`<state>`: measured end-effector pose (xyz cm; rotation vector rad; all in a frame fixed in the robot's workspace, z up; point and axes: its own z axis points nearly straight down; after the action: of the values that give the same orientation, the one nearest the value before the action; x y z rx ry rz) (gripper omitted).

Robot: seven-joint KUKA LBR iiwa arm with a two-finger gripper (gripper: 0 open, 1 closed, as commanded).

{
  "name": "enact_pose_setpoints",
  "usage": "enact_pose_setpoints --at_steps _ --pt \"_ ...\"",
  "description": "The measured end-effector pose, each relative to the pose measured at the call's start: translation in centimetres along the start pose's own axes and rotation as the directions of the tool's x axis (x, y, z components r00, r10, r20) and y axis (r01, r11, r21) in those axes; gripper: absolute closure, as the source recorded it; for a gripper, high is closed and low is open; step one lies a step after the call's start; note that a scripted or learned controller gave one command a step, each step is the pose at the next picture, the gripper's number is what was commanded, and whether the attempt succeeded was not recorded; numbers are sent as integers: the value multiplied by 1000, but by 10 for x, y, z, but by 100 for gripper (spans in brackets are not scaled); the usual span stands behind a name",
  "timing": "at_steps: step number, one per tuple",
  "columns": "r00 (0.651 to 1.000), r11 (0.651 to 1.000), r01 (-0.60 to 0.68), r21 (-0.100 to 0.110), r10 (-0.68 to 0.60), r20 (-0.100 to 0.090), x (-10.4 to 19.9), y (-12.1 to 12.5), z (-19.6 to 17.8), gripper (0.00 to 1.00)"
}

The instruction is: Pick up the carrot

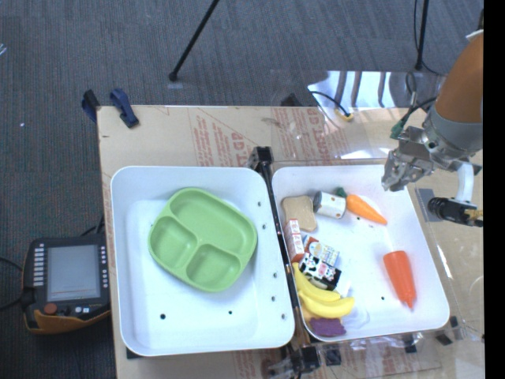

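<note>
- Camera view gives us the desk (197, 133) from above at a slant, with two white bins side by side on it.
- In the left bin (134, 290) we see a green divided plate (203, 239) lying a little above the middle.
- In the right bin (430, 290) we find the carrot (364, 207), small and orange with a green top, lying in the upper part with its tip aimed toward 4 o'clock.
- Just beside the carrot at 9 o'clock lies a small white can (331, 204), and further that way a tan slice (299, 212).
- A larger orange cone-shaped piece (400, 277) lies well apart from the carrot, at 5 o'clock from it.
- Along the bin's left wall we see a black-and-white carton (320, 264) and below it the bananas (322, 298).
- The pincer (397, 176) hangs over the upper right corner of the right bin, at 2 o'clock from the carrot, near it but apart.
- We cannot tell how the pincer is set; it grips nothing we can see.
</note>
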<state>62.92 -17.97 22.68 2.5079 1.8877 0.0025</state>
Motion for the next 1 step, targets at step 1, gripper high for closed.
enact_pose_setpoints --at_steps 1 --pt "997 997 -77 -6 77 -1 -18 18 114 100"
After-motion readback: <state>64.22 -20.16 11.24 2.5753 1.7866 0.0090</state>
